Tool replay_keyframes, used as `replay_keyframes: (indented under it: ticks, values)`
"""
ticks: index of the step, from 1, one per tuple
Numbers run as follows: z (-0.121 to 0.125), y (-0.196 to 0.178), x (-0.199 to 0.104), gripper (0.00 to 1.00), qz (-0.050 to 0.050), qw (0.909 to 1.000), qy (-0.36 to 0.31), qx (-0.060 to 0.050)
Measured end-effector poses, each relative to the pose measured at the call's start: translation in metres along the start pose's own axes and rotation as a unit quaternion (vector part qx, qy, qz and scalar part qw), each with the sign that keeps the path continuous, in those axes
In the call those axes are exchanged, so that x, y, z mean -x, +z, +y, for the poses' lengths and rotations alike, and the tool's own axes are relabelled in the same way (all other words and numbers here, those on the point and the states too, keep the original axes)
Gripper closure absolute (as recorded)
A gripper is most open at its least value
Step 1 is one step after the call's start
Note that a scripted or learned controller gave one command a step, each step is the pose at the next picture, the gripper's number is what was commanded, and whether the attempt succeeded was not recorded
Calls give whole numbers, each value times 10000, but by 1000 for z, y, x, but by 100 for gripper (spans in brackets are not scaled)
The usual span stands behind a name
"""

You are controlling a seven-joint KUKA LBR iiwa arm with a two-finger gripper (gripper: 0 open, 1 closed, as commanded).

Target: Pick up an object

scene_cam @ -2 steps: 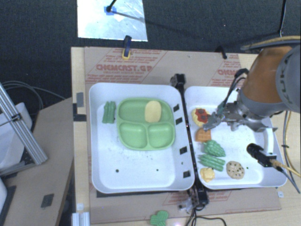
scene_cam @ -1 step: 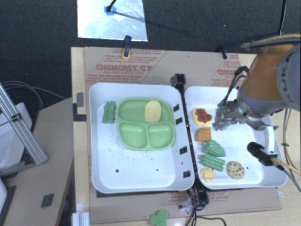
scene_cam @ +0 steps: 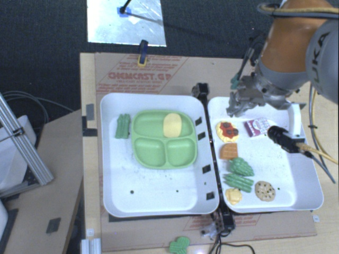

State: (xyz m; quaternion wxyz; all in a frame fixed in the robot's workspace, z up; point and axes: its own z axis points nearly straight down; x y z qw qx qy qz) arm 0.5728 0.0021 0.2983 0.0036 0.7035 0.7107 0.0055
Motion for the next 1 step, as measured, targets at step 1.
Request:
replay_keyframes:
  ticks: [1]
  values:
    - [-8,92,-106,100,8,9999,-9,-104]
